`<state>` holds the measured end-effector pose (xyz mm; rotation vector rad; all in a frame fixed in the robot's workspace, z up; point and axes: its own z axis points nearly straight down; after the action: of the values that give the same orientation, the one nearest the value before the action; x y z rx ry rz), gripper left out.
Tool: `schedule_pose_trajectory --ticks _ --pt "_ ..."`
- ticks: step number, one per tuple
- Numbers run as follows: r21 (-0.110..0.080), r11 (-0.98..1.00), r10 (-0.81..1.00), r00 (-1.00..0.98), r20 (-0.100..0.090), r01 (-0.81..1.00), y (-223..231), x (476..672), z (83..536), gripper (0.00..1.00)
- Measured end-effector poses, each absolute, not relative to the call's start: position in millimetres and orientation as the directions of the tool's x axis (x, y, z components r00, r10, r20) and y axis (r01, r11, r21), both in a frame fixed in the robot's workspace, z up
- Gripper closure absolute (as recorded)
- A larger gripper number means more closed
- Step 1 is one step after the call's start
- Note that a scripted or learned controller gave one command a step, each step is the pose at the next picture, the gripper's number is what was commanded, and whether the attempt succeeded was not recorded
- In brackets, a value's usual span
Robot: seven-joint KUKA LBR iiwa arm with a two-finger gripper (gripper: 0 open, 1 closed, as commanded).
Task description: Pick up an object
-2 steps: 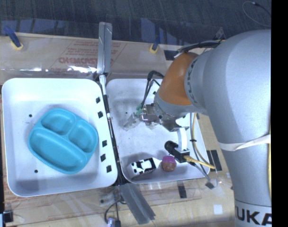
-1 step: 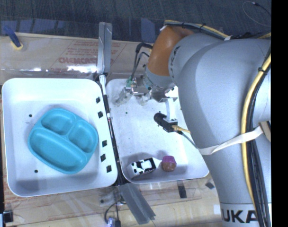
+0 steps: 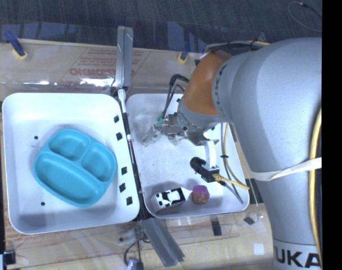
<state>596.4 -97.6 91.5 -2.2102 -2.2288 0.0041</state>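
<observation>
reaching arm: grey arm (image 3: 272, 111) enters from the frame's right, over the right bin (image 3: 138, 167)
gripper: gripper (image 3: 154, 133) low in that bin's upper left; grasp state cannot be told
objects: black-and-white object (image 3: 170, 198) and small purple object (image 3: 200, 194) side by side at the bin's lower edge, apart from the gripper
left bin: left bin (image 3: 19, 207) holds a blue divided plate (image 3: 75, 166)

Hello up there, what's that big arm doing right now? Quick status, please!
End effector low in right bin, nothing seen held. Black-and-white object and purple object at near edge. Blue divided tray in left bin.
</observation>
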Motion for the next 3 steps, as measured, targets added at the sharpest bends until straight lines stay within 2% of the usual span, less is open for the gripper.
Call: schedule_pose_trajectory --ticks 1,2,3 --pt "-0.005 0.008 1.000 -0.008 0.002 1.000 -90.5 491.5 90.8 0.00" --pt "-0.002 0.008 1.000 -0.008 0.001 1.000 -127.9 592.7 91.6 0.00" --pt "-0.005 0.009 1.000 -0.009 0.002 1.000 -100.9 487.7 90.9 0.00"
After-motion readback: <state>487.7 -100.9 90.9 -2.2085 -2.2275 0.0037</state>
